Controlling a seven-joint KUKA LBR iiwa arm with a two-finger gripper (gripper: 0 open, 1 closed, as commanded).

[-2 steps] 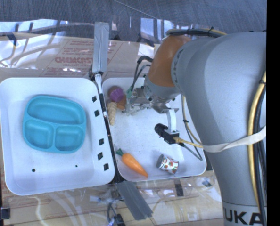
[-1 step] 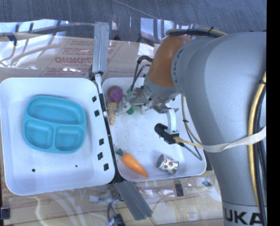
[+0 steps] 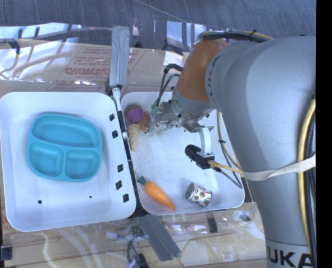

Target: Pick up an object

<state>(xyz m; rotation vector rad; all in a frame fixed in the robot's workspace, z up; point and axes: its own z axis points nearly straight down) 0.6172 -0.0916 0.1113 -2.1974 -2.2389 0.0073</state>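
In the right bin (image 3: pixel 171 163) a purple and tan ice-cream-cone toy (image 3: pixel 134 125) lies at the far left corner. An orange carrot (image 3: pixel 157 194) rests near the front left. A small patterned cup (image 3: pixel 199 194) lies on its side near the front right. My gripper (image 3: pixel 159 120) hangs low over the bin's far left part, right beside the purple toy, under the orange wrist band. The wrist hides how the gripper stands.
The left bin (image 3: pixel 15 149) holds a blue three-compartment tray (image 3: pixel 64 147). A black divider strip with clips (image 3: pixel 120 149) runs between the bins. The big grey arm (image 3: pixel 266 121) covers the right side. Cardboard (image 3: pixel 71 66) lies behind the bins.
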